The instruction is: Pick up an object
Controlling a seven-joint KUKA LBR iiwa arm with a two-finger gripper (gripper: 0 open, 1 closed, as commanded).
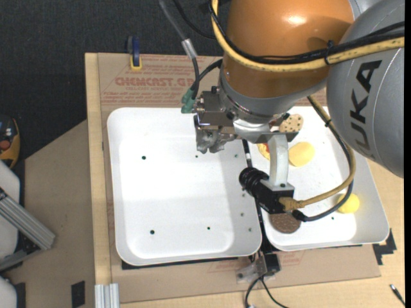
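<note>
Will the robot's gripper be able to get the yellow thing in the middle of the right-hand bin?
Probably yes. The yellow lump lies uncovered in the right-hand bin, nothing on top. The gripper hangs over the left-hand bin, so the arm would have to swing across first.

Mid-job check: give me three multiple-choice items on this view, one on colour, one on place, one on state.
1. The round disc at the right bin's near edge is: A blue; B green; C brown.
2. The gripper hangs over: A neither bin; B the left bin; C the right bin.
3. The yellow oval piece: A lies in the right bin; B is in the gripper; C lies in the left bin.
C, its face is brown; B, white left-bin floor lies beneath it; A, it rests apart from the gripper.
</note>
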